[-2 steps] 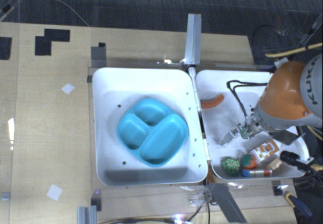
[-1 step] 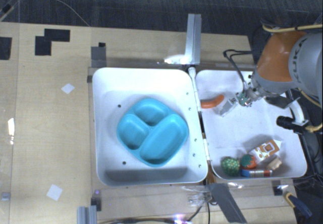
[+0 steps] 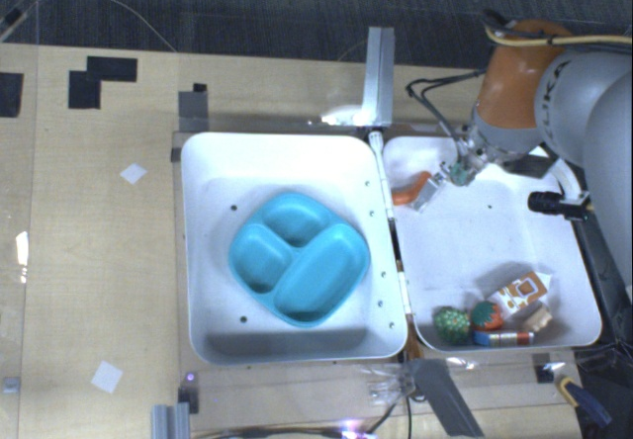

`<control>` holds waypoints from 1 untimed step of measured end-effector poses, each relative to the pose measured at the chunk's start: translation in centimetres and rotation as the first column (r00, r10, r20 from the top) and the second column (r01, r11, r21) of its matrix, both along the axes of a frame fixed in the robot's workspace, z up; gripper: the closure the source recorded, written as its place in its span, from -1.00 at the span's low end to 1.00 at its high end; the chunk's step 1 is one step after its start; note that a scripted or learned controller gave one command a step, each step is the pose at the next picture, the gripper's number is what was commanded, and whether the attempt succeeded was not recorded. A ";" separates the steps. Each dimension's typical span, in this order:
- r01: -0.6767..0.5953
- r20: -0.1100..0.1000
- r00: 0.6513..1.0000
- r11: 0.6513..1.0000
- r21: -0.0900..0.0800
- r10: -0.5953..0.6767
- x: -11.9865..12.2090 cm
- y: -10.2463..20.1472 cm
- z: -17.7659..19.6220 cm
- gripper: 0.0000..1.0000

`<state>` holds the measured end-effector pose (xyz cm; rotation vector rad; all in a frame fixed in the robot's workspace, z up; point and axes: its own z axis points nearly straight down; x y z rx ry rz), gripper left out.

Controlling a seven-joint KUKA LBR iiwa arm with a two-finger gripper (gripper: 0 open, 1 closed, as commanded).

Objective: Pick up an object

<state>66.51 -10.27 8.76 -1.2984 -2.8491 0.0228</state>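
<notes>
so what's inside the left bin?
The left bin holds a blue divided plate with three compartments, nothing in them. The plate covers the middle of the bin floor, so anything beneath it can't be seen.

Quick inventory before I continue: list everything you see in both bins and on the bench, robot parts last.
Divided plate: one, blue, three compartments, centre of left bin.
Orange item: one, orange with a grey end, upper left of right bin, beside the claw.
Green ball: one, lower edge of right bin.
Small box: one, orange and white, lower right of right bin.
Small mixed items: red, green, blue, clustered between ball and box; count unclear.
Black markers: several, on bench, upper left.
Arm: one, grey with orange band, from right.
Claw: one, over right bin's upper area.
</notes>
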 end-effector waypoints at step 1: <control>-0.056 0.008 0.998 0.998 0.001 0.056 -0.4 0.3 -0.1 -1.00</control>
